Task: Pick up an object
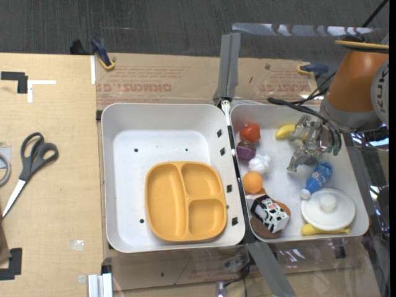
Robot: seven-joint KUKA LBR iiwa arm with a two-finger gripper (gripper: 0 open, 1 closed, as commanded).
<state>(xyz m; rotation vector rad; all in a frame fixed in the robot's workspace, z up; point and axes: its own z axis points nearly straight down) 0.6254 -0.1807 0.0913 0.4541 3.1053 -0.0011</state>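
My gripper [303,158] hangs over the middle of the right bin [356,166], open, with nothing between its fingers. A blue bottle [317,178] lies just to its lower right, and a small yellow banana [284,130] lies to its upper left. Further left in the same bin are a red object [250,132], a purple piece [245,150], a white crumpled lump [260,163] and an orange ball [252,182]. Near the front are a black-and-white cow-patterned cube [271,212] on a brown disc, a white lidded bowl [328,207] and a yellow piece [323,230].
The left bin [124,141] holds a yellow divided plate [185,200]. Scissors [28,163] lie on the wooden bench at far left. The grey arm with its orange band [362,82] comes in from the upper right. A raised divider [230,159] separates the bins.
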